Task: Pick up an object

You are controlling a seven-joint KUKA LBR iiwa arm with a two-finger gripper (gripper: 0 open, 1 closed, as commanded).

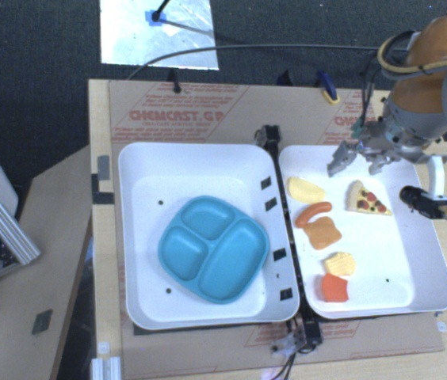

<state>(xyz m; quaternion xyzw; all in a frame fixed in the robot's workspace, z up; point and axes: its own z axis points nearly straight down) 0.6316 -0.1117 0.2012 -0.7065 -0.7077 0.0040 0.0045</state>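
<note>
The left bin [140, 212] holds a blue divided plate [213, 248]. In the right bin [422, 279] lie a yellow piece [306, 188], a sausage [313, 211], a brown toast slice [322, 232], a ridged yellow chip [339, 264], an orange piece [334, 288] and a pizza slice [366, 199]. The gripper [358, 161] hangs above the bin's far edge, its fingers spread with nothing between them.
</note>
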